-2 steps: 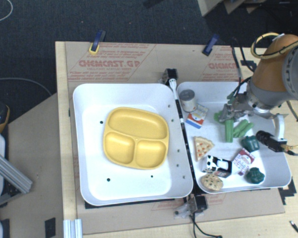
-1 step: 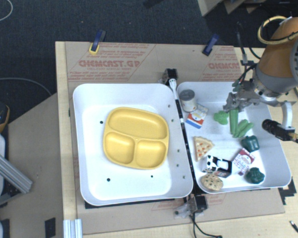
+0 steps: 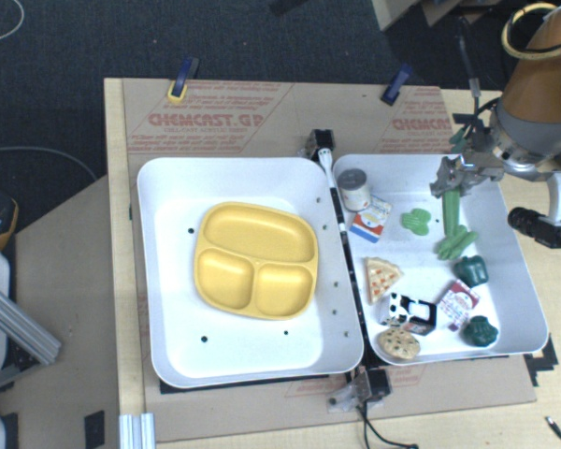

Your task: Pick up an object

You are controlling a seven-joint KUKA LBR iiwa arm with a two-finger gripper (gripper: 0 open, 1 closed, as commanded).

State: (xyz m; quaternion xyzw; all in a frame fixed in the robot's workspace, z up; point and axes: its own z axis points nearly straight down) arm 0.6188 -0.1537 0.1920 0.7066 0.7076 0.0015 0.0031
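Looking down on the tabletop [image 3: 262,110], we find the gripper [image 3: 452,178] hanging over the back part of the right bin [image 3: 514,251], with the arm's orange band [image 3: 542,73] above it at the view's right edge. Whether the gripper is open or closed we cannot tell; grey metal hides its tips.

Directly below the gripper lies a long green vegetable [image 3: 453,230], a bean pod or something like it. Its long axis runs from under the gripper toward the near side of the bin, tilted slightly right, and its upper end seems to touch or pass beneath the gripper (contact is not clear from this slant). We judge this the likeliest target, since it is the nearest thing; a grasp would want to close across that axis, not along it.

Other candidates sit near: a small green leaf shape [image 3: 415,221] just left of the vegetable, a dark green piece [image 3: 470,269] just past its near end, a small can [image 3: 352,187] at the bin's back left, and a pizza slice [image 3: 383,277] toward the middle.

The left bin [image 3: 168,251] holds a yellow divided plate [image 3: 256,258], well apart from the gripper
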